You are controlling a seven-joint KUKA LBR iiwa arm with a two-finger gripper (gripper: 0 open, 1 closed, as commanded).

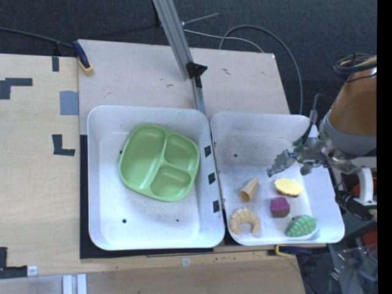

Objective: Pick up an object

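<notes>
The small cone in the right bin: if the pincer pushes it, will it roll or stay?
The cone lies on its side, so it would probably roll in a curve. It looks small and likely light. The croissant lies close and might stop it.

Green divided plate (160, 162) in left bin (98, 164) (tilted slightly); metal pole (174, 29) above bins.

Both bins, left (101, 225) and right (257, 124), look like scuffed matt white plastic; the green divided plate (160, 162) is smooth, faintly glossy plastic; the bench (37, 164) is pale bare wood; the slanting rail (171, 23) is brushed metal
</notes>
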